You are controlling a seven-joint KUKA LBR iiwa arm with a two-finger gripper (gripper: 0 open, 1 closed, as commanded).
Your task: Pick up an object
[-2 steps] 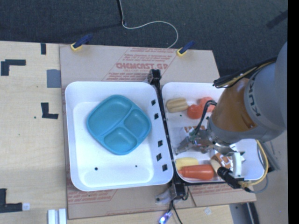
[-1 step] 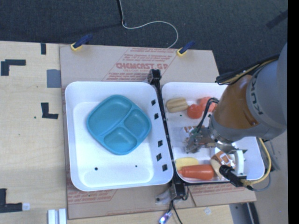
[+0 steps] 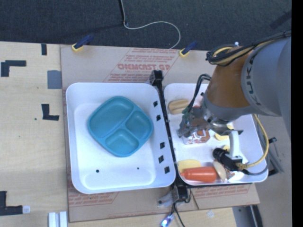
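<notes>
Gripper (image 3: 189, 126) low in right bin (image 3: 255, 141), over small red-and-white item (image 3: 201, 136); grip state impossible to tell, nothing visibly held. Sausage (image 3: 200, 174) near edge, bun (image 3: 178, 105) far-left. Risk: clutter, possibly nudged aside, closing on nothing.

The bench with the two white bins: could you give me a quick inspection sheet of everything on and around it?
Surface: cardboard sheet under left bin and right bin.
Job's things: red oblong item, yellow item, tan bun-like item, all in right bin.
Clutter: blue divided plate in left bin.
Gripper: gripper low over right bin; grasp not discernible.
Cables: thin white cable beyond the bench; yellow cable by the arm.
Surroundings: dark carpet, blue-yellow clamps.
</notes>
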